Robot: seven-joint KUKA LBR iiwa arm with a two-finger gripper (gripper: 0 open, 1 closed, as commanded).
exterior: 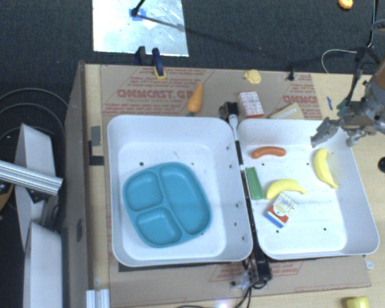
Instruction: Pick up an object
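The right bin holds a red-orange sausage, a banana near its right wall, a second banana in the middle, a small white, red and blue carton and a green block by the left wall. My gripper hangs over the bin's upper right corner, just above the right-hand banana and apart from it. Its fingers are spread open and nothing lies between them.
The left bin carries a blue divided plate. On the cardboard behind the bins lie a carrot, a small pink box and a yellow lump. A cable loops behind the wrist at the far right.
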